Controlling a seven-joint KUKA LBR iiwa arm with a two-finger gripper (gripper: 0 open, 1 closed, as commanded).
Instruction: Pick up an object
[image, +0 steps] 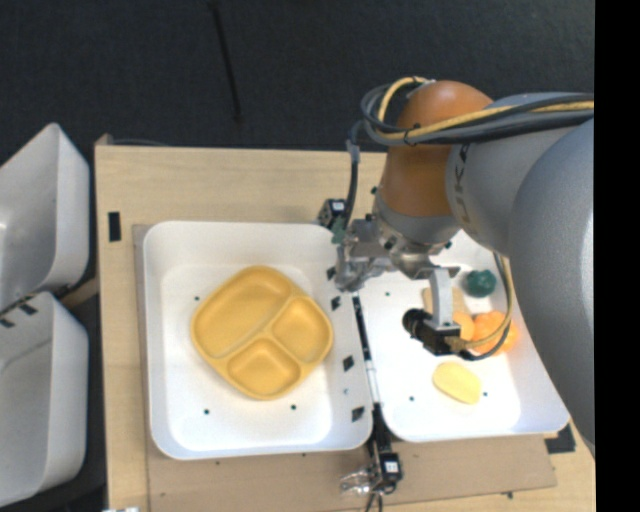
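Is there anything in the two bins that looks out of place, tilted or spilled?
Nothing stands out. The yellow divided plate lies flat in the left bin, turned at an angle to its walls. In the right bin, a yellow piece, an orange one and a green one lie loose.

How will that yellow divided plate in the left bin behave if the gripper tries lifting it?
The yellow divided plate looks like moulded plastic, so probably stiff and light. It lies flat and wide, so a two-finger pinch likely needs the rim. Its glossy surface may slip, and gripped at one edge it would probably tilt.

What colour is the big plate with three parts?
Yellow. The divided plate shows clearly in the camera view, in the left bin.
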